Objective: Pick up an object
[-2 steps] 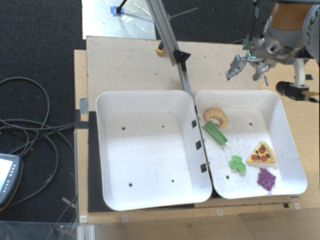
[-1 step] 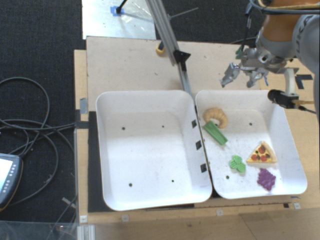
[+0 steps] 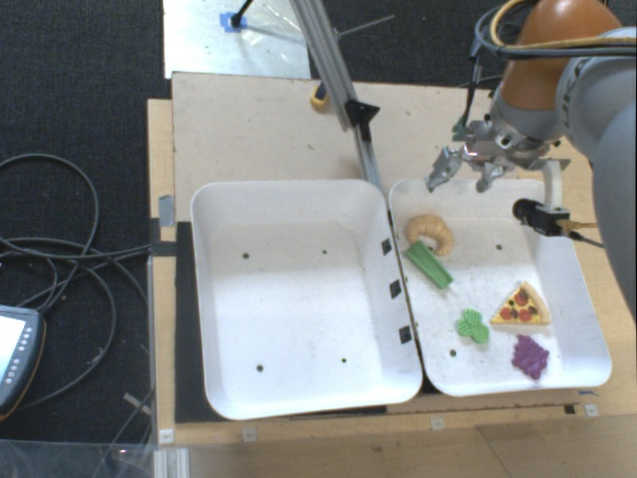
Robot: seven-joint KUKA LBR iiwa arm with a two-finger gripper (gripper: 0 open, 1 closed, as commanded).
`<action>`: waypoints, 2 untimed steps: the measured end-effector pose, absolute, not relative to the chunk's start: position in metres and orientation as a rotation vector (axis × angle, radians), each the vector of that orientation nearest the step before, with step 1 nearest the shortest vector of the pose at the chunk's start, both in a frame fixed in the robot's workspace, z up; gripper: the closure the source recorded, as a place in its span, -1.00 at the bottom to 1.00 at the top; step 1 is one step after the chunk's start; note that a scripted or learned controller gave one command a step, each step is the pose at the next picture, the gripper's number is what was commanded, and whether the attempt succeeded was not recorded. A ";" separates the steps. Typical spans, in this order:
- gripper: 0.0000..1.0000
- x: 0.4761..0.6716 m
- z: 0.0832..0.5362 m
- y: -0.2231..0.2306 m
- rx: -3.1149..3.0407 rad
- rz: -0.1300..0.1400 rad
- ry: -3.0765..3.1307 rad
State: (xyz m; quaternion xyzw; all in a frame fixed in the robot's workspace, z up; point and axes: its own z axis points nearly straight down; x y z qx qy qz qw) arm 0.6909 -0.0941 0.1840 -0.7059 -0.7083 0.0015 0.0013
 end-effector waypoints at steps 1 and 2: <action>-1.00 0.687 0.122 -0.096 -2.217 0.004 -2.222; 1.00 0.689 0.138 -0.096 -2.221 -0.005 -2.228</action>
